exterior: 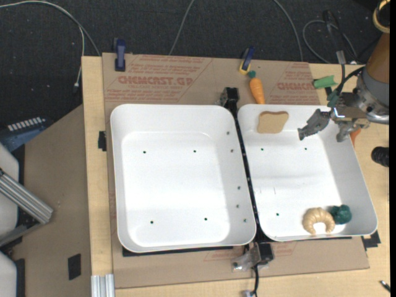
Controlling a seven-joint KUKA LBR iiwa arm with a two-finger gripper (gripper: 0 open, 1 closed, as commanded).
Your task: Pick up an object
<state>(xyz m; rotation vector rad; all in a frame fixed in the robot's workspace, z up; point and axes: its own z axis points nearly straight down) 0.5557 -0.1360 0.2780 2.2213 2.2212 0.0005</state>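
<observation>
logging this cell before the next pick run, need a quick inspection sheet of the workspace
surface: bench under a printed cardboard sheet, bearing a left bin and a right bin side by side
job's things: toast at the right bin's far left corner; croissant and a green piece at its near right corner, close together
clutter: carrot on the cardboard beyond the bins
grippers: end effector over the right bin's far right part, nothing seen between its fingers
cables: white cables looping on the dark floor beyond the bench
surroundings: blue clamps at the far edge; black clips between the bins
</observation>
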